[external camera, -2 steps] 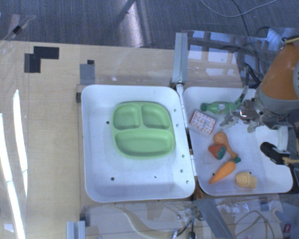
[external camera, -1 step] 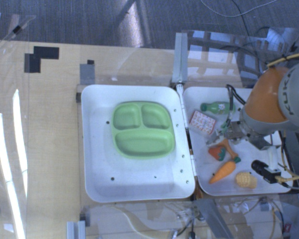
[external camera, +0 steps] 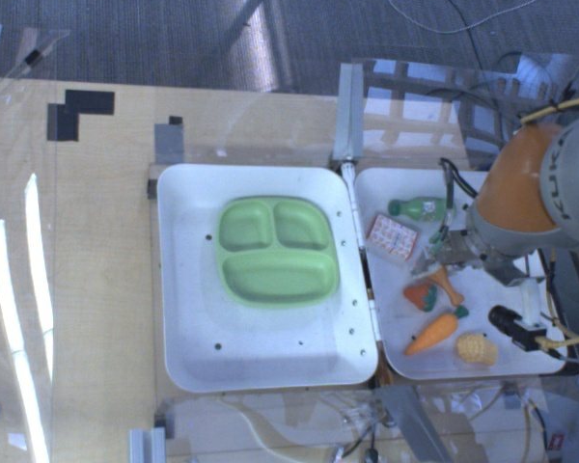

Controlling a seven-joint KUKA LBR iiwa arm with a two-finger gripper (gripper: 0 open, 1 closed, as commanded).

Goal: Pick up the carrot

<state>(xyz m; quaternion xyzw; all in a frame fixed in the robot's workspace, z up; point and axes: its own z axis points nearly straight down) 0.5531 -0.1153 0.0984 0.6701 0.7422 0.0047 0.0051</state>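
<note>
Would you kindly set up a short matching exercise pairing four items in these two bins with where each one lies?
Things:
1. green divided plate
2. carrot
3. green bottle
4. yellow corn piece

Places:
A. far edge of the right bin, lying on its side
B. middle of the left bin
C. near right part of the right bin, just right of the carrot
D. near part of the right bin, lying at a slant, apart from the gripper

Pairs: 1-B, 2-D, 3-A, 4-C
</note>
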